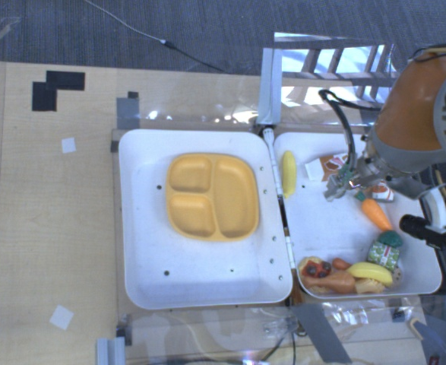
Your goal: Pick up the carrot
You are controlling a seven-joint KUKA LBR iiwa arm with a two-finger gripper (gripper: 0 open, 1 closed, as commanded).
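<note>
The carrot point(376, 214) lies in the right bin point(314, 226), a smooth orange taper, just beside and below the gripper point(347, 181); from here I cannot tell how the gripper is set. A rounded, slick plastic shape like that could roll or squirt sideways if caught off-centre. Clutter is close: a small red-and-white packet point(382, 194) touches its top, a green carton point(387, 251) sits near its tip.

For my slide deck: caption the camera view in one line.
KUKA arm's gripper hovers in the right bin beside the carrot; a yellow divided plate sits in the left bin.
</note>
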